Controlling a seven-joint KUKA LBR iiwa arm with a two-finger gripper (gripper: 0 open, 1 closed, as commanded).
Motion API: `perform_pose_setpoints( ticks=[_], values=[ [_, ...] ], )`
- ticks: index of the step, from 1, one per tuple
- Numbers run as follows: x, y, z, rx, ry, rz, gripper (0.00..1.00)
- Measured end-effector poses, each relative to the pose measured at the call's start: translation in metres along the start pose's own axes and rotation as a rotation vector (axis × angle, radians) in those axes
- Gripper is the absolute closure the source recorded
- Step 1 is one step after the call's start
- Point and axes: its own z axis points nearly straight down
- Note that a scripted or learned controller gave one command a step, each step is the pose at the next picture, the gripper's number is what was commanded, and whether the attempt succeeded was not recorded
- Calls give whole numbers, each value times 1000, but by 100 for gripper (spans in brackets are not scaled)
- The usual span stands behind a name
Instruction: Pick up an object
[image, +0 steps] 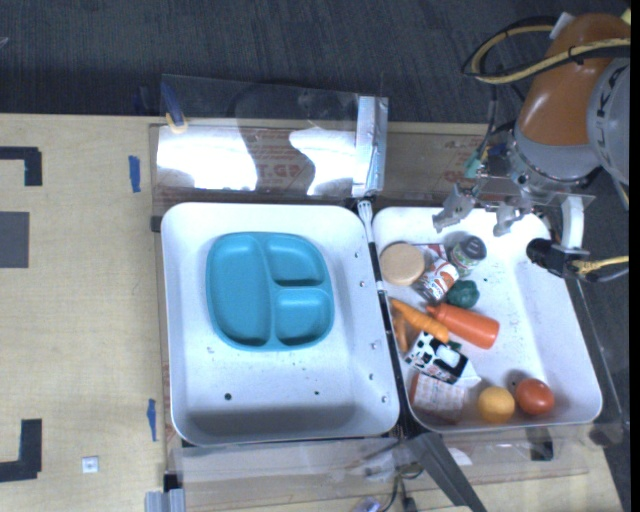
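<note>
Over the right bin (560, 330), toward its twelve o'clock edge, the end effector (487, 212) hangs with its two fingers spread apart and nothing between them. Candidates crowd the bin's nine o'clock side: a tan disc (403, 264), a small can (438, 281), a dark green piece (462, 294) and an orange carrot (462, 322) touching one another. At five o'clock a yellow fruit (495, 402) and a red tomato (535, 397) sit side by side, freer of clutter. A clean pick probably means descending straight on one item, fingers straddling it, clear of neighbours. The left bin (190, 380) holds a blue tray (268, 290).
</note>
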Motion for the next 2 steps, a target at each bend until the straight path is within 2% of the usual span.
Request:
perform_pose_setpoints(
  ticks=[1,2],
  values=[
    [-49,-42,97,-15,-1,-45,0],
    [-120,-33,54,-3,-3,35,0]
  ],
)
